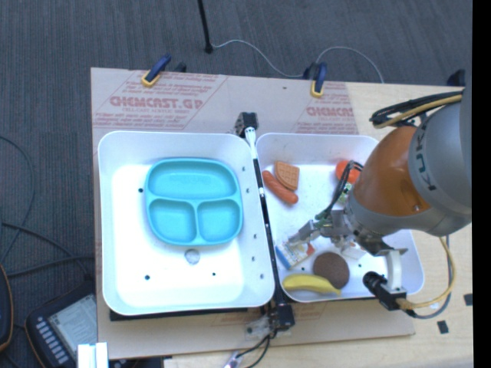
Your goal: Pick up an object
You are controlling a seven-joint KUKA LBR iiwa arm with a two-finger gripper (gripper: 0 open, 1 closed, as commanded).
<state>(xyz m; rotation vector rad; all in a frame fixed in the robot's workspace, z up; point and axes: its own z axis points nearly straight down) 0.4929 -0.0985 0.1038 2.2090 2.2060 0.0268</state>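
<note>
Gripper (303,240) low in right bin (307,146), fingers apart, near dividing wall.

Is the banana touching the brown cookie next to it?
Cannot tell. In the camera view the banana lies right under the cookie, their edges meeting with no plain gap or contact.

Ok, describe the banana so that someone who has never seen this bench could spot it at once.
Look at the right bin of the two white ones, then along its front edge, nearest the camera. The banana lies there on its side, just below a round brown cookie. It is the only yellow, curved item in that bin.
</note>
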